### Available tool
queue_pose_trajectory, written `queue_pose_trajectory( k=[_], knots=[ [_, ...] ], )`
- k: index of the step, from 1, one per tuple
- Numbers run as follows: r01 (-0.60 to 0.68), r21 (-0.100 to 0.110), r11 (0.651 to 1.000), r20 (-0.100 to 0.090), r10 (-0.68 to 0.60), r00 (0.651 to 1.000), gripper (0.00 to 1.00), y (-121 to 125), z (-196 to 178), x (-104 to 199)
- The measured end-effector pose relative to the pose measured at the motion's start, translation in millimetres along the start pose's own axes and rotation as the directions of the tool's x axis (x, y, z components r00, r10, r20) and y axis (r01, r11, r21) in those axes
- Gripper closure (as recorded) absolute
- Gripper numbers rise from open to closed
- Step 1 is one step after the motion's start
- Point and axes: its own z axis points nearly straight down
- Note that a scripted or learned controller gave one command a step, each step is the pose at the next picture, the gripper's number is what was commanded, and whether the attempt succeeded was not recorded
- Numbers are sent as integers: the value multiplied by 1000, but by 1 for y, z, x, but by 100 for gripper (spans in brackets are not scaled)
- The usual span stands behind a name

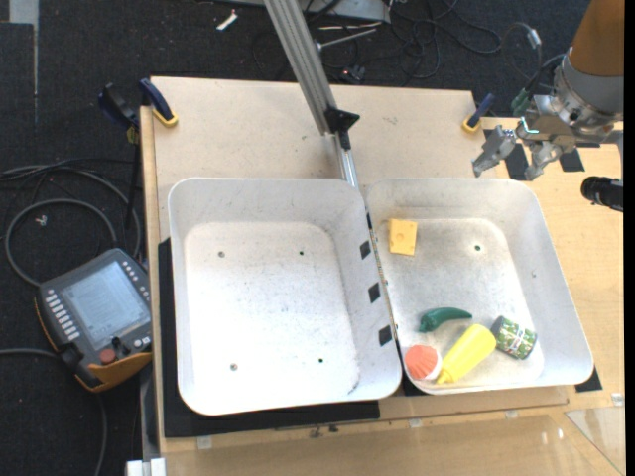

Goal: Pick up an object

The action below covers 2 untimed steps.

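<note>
In the right bin (556, 266) lie a yellow block (403, 237) near the back left, a green curved piece (443, 317), a yellow bottle-shaped object (466, 352), a small green-patterned can (514, 337) and an orange-red round object (422, 362) at the front. My gripper (508, 157) hangs above the bench just behind the right bin's far edge, its two fingers spread apart with nothing between them.
The left bin (189, 216) sits beside the right one. A slanted metal pole (303, 53) crosses the back of the bench. Clamps sit at the bench's back corners. A teach pendant (94, 310) lies on the floor at left.
</note>
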Motion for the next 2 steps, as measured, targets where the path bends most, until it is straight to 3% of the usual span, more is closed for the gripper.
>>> queue_pose_trajectory(
  k=[1, 2],
  knots=[
    [2, -5, 1000, 2, -2, 1000, 0, 1, -3, 0],
    [-1, -1, 1000, 1, 1, 1000, 0, 0, 40, 2]
  ],
)
